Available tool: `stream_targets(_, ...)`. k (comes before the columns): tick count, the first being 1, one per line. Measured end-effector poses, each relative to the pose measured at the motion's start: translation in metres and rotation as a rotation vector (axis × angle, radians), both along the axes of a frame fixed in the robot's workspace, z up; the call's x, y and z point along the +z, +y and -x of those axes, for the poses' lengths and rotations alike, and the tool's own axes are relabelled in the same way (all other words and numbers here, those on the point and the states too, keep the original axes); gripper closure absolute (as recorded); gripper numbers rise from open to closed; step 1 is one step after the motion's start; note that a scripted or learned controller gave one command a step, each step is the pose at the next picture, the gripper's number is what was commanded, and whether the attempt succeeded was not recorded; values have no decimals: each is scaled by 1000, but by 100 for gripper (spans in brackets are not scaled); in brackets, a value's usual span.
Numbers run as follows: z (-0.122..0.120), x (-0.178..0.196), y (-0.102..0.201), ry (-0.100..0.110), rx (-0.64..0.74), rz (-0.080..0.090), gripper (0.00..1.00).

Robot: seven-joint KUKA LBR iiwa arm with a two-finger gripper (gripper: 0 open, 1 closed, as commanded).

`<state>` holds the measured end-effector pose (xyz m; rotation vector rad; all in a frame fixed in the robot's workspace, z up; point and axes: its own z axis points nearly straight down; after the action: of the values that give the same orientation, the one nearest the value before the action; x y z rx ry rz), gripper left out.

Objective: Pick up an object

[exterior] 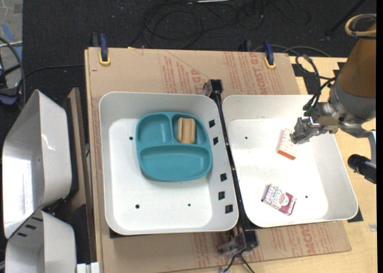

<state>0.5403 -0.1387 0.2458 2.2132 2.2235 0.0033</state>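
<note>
White packet with an orange end (pixel 286 145) lies in the right bin (pixel 335 206), touching my jaws (pixel 298 133) at its far-right edge; I cannot tell their spread, and the lift looks undone.

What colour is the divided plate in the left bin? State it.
Teal blue; the divided plate shows best in the camera view.

Two white bins (pixel 119 164). A teal tray (pixel 170 161) holds a tan block (pixel 187 130). One packet (pixel 286 145) is white with orange; another (pixel 279 199) white with maroon.
</note>
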Motion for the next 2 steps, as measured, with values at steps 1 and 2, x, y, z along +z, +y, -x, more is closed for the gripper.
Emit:
stream_targets(1,-6,6,59,3,4,-3,100)
stream_targets(2,-13,-1,120,5,4,-3,100)
